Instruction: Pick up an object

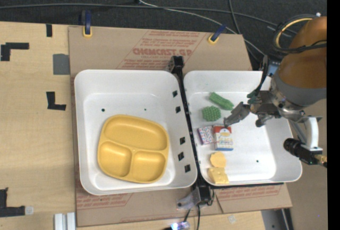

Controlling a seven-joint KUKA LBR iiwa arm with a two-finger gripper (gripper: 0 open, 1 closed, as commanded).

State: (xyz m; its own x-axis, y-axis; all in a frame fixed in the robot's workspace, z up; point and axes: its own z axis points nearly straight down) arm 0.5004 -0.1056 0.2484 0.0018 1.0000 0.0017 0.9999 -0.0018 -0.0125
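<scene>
The right bin [265, 170] holds several small items. A green oblong piece [220, 100] lies near a round green knobbly piece [211, 113]. Below them lie a purple-and-white packet [205, 135] and a red-and-white carton [223, 137]. A round yellow piece [218, 159] and a yellow wedge [218, 175] sit at the front. My gripper [247, 117] hangs over the bin's middle, right of the carton. It is open, one finger [232, 116] reaching toward the carton's top corner, with nothing between the fingers.
The left bin [87, 85] contains a yellow divided plate [133, 148]. A black divider [183, 117] runs between the bins. The grey and orange arm [303, 69] covers the right bin's right rim. Cables trail across the dark floor behind the bench.
</scene>
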